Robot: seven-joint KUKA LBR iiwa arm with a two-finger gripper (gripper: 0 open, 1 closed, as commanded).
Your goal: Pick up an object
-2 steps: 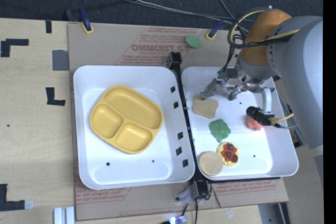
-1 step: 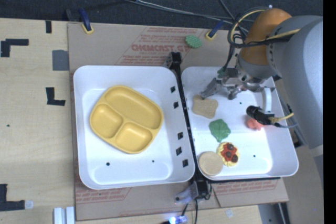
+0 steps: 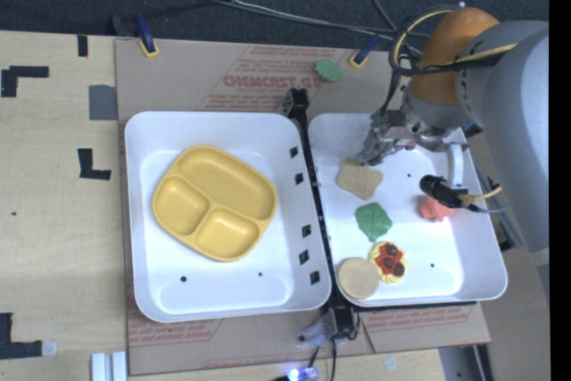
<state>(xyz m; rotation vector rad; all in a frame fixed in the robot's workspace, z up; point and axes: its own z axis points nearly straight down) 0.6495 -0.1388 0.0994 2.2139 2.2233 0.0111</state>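
In the right bin lie a tan bread-like piece, a green leafy piece, a pink-red piece, a small pizza-like piece with red topping and a beige round disc. My gripper hangs low over the bin's upper part, just above and right of the tan piece. Nothing shows between its fingers. The grey arm with its orange band comes in from the right.
The left bin holds a yellow divided plate. A small green piece lies on the cardboard behind the bins. Black clips line the divider between the bins. Cables run across the dark floor at the back.
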